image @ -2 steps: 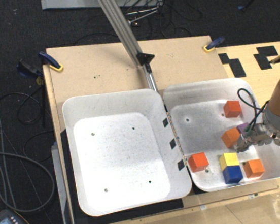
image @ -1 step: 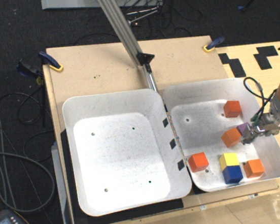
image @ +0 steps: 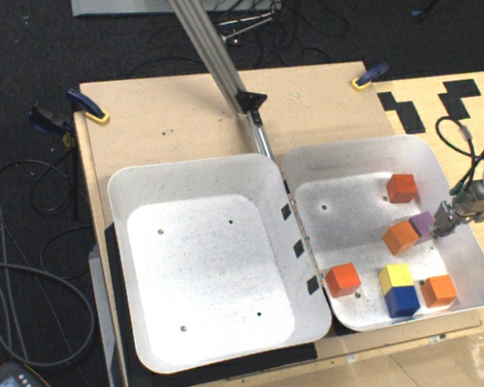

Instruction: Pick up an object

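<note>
Bench shot from above, nothing fancy. Going to peg everything off the purple block (image: 422, 225) sitting in the right bin (image: 350, 209), since that's where the action is. Gripper (image: 447, 219) just to the right of the purple block, right up against it or close to it, hard to say if actually touching. Can't tell whether clenched or released either, too small and blurry at that edge, and nothing visibly grasped. Touching the purple block on its left: a mid orange block (image: 400, 236). Up and a bit left of purple, nearer the far wall: a far orange block (image: 401, 187), clearly apart. Down and left of purple: a yellow block (image: 395, 277) with a blue block (image: 402, 301) pressed against its near side. Almost straight below purple, just beside the blue one: a near orange block (image: 439, 290). Well off to the left of purple, over by the inner wall: a left orange block (image: 342, 278). Further left still: the left bin (image: 125, 248). Way up and left of purple: a slanted metal pole (image: 204, 43), plus two blue clamps (image: 89, 106) on the board's far corners.
</note>
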Motion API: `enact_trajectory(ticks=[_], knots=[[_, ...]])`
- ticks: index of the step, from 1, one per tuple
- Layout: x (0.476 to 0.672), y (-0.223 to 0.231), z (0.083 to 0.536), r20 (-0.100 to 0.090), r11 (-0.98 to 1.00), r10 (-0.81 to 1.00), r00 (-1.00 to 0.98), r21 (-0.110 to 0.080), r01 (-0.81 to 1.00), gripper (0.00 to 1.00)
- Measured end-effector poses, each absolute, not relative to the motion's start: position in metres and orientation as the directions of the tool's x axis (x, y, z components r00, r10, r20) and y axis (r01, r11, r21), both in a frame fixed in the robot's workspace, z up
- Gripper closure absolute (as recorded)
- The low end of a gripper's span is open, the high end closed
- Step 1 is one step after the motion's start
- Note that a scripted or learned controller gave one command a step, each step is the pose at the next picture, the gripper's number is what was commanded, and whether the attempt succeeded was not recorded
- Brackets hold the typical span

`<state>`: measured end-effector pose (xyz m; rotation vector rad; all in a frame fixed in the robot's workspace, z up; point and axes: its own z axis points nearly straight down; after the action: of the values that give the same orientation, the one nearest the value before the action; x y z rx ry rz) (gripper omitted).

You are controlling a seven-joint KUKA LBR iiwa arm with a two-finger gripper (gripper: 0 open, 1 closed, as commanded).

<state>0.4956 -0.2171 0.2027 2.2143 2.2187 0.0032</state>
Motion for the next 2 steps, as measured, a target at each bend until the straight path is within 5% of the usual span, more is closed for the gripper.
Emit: enact_trajectory(ticks=[2], knots=[[0.494,-0.223,0.285,-0.003,0.003,1.0,-0.003,0.004,1.0,1.0]])
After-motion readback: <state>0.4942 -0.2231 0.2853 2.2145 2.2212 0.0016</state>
